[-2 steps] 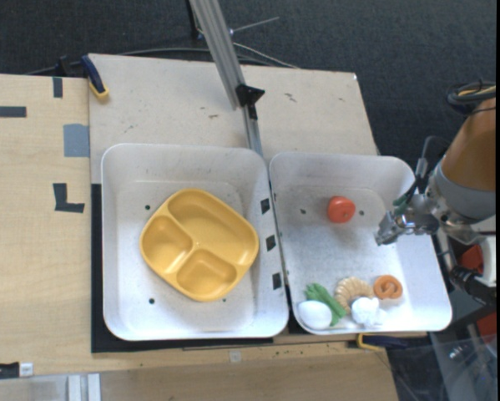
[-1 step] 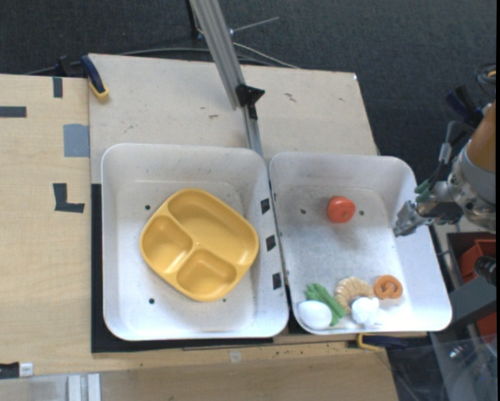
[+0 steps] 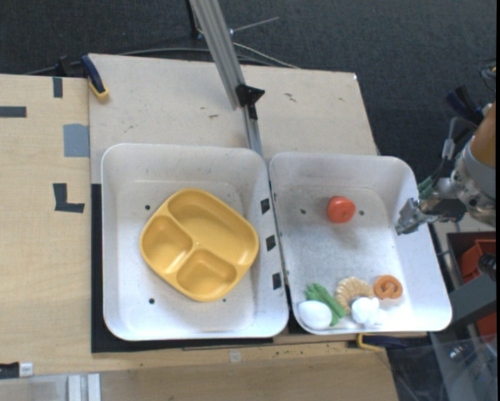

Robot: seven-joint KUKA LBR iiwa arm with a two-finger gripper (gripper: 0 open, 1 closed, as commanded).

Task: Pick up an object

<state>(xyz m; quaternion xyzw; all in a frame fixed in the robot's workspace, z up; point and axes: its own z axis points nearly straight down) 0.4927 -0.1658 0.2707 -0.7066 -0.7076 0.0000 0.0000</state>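
Note:
A red round object lies in the upper middle of the right bin. Along that bin's front edge sit a white egg-like piece, a green item, a tan ridged piece, an orange ring and a white lump. My gripper hangs at the right bin's right rim, apart from all of them, and nothing shows between its dark fingers.
The left bin holds a yellow divided plate. A grey metal pole slants down to the seam between the bins. The arm's wrist stands beyond the right bin's right side.

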